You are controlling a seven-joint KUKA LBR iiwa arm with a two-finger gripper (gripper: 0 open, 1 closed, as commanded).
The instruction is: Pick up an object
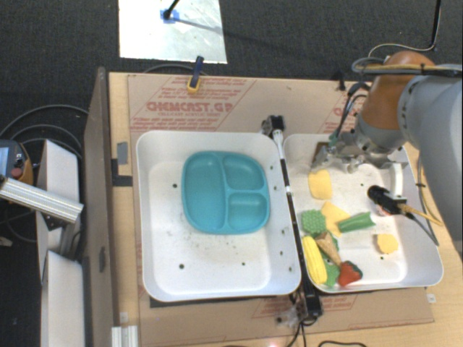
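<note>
The grey arm (427,114) comes in from the view's right and holds its jaws low over the far corner of the right bin (418,264), close to that bin's inner wall. Whether the jaws are open or closed cannot be told from this angle, and nothing can be seen between them. Just on the near side of the jaws, almost under them, a yellow lump (320,185) lies on the bin floor. It is the closest thing to them, though contact cannot be made out. Further toward the camera from the jaws the other toy foods are bunched together: a knobbly green piece (313,221), a yellow wedge (334,213) touching it, and a green stick (354,223) resting against that wedge. Further out again from the jaws, by the bin's near wall, a corn cob (313,259) lies beside a brown piece (329,246) and a red piece (350,273). A small yellow chunk (388,243) sits alone, near and to the view's right of the jaws, apart from the pile. To the view's left of the jaws, past the seam between the bins, the left bin (166,255) holds a teal divided plate (225,193), well apart from them. Both bins rest on a cardboard sheet (188,103) on the worktop (100,194).
</note>
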